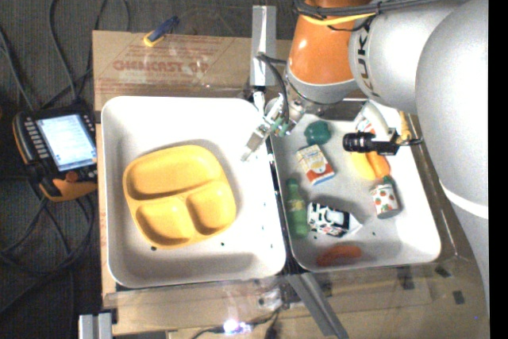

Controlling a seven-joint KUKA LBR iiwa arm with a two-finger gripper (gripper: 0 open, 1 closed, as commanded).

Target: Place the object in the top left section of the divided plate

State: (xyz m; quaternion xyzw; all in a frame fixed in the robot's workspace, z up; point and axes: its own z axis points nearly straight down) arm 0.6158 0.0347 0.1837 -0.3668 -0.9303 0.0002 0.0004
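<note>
Dark carpet with loose cables surrounds my bench, where two white bins sit side by side. In the left bin point(111, 171) I see the yellow divided plate point(181, 193), nothing lying in its sections. My gripper point(262, 132) hangs over the seam between the bins; I cannot tell how it is set. The right bin point(421, 226) holds a small carton point(315, 164), a green bottle point(296, 209), a teal piece point(317, 131), a red can point(386, 198) and a black-and-white item point(329, 219).
</note>
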